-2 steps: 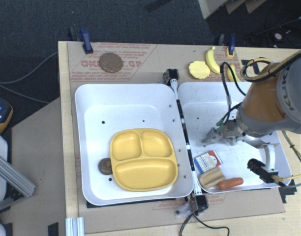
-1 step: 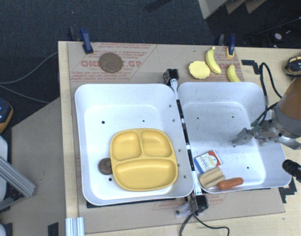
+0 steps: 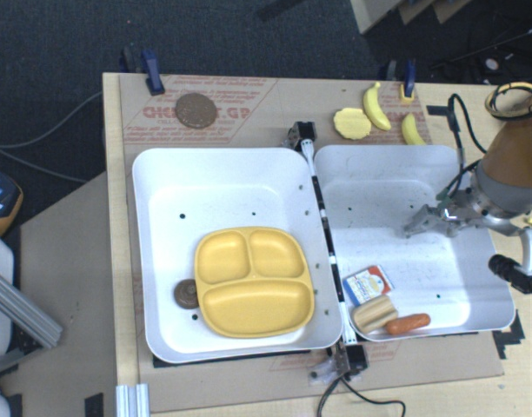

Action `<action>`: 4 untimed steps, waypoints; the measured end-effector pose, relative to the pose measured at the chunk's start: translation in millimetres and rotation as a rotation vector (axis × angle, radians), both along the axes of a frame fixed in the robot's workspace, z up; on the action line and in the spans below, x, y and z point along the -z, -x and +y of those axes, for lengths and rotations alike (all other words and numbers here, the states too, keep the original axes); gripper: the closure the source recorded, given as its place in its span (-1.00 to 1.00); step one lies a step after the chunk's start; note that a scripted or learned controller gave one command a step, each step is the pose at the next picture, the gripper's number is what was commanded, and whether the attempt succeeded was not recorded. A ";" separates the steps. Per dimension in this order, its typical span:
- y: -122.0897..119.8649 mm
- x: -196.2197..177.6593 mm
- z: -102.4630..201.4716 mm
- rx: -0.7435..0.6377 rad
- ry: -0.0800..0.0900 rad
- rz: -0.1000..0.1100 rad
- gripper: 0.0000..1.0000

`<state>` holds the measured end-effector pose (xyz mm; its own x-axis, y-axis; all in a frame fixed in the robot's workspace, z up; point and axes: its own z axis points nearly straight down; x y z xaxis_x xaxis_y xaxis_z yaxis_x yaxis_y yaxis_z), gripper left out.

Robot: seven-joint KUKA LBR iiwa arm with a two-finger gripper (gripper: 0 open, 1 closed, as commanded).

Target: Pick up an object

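Camera view is showing the arm [image 3: 508, 168] reaching in from the right over the right bin [image 3: 370, 172], with the gripper [image 3: 425, 222] hovering above a bare stretch of the bin floor, right of its middle. Its fingers [image 3: 414, 227] are spreading fairly wide and are carrying nothing between them.

Candidate objects are lying well apart from it, toward the near left corner of that bin: a small blue and white carton [image 3: 367, 284], a tan roll [image 3: 374, 312] just in front of it, and an orange carrot-like piece [image 3: 408, 323] touching the roll's right end. In the left bin [image 3: 162, 198] a yellow divided tray [image 3: 252, 281] is sitting with a brown disc [image 3: 186, 294] just beside its left edge.

Judging by this, the approach step is under way and no grasp is being made yet. The next move is calling for travel nearer and leftward to one of the clustered items, then a descent with the fingers straddling it. Crowding among the three could be making a clean closure awkward; the carrot-like piece, at the cluster's right edge, looks the most reachable.
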<state>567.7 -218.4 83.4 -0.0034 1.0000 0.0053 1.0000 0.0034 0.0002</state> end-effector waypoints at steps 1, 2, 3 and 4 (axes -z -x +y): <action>-100.9 -0.9 3.2 -0.002 -0.014 0.017 -1.00; -26.2 -0.9 56.4 0.002 0.001 0.007 -1.00; -90.3 -2.6 -0.1 0.002 -0.008 0.008 -1.00; -25.6 -1.0 38.1 0.004 0.002 0.006 -1.00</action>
